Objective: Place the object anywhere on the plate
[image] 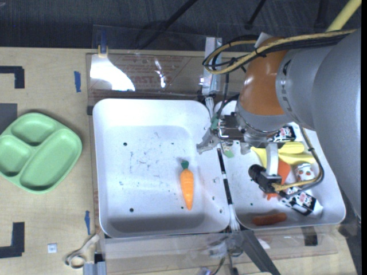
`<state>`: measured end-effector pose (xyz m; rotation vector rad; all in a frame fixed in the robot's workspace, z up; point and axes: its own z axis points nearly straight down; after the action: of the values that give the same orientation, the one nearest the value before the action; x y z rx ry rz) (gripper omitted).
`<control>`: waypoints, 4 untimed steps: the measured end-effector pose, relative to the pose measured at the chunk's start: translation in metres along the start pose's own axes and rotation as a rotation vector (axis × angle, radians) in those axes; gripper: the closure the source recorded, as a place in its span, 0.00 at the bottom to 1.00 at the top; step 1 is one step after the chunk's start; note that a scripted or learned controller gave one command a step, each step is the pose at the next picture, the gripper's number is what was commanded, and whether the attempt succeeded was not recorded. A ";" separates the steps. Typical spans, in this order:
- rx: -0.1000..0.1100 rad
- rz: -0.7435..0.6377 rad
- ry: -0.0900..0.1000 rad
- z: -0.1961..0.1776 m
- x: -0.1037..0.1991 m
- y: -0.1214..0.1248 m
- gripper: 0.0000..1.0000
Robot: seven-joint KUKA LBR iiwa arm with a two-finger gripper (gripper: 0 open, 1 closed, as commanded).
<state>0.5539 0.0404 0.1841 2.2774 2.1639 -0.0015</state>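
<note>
Carrot [187, 187] (orange toy, green top toward upper frame) lies near the middle of the left bin [114, 125], slightly right of ctr, alone on the white floor, nothing touching it. Bin floor has faint scuffs and a few dark dots.

Plate [39, 152], green w/ three compartments, sits on the desk [40, 67] at far left of frame, well apart from both bins and from the carrot.

Arm enters from the right; its grey body and orange band fill the upper right of the frame. The gripper [221, 144] sits around the divider between the two bins, just right of ctr frame, up and to the right of the carrot, near it but apart. A pale metal piece sticks out left over the left bin's right edge. Fingers: can't tell how far apart they are, too cluttered and partly hidden by the wrist; nothing visibly held between them.

Right bin [330, 208] is mostly under the arm. Visible in it: a yellow item [292, 150], an orange piece beside it, a small black-and-white patterned thing [304, 202] toward lower right, and a reddish-brown sausage-like item [268, 219] along the bottom edge. Black and yellow cables loop over the arm at upper ctr-right.

Blue tape bits mark the desk left of the bins; black corner marks at far left.
</note>
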 end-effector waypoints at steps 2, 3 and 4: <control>0.000 0.086 0.000 -0.063 -0.055 0.012 1.00; 0.001 0.001 0.001 0.000 0.049 0.042 1.00; 0.000 0.144 0.000 0.017 0.134 0.065 1.00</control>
<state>0.6259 0.1706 0.1672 2.4273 1.9946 -0.0013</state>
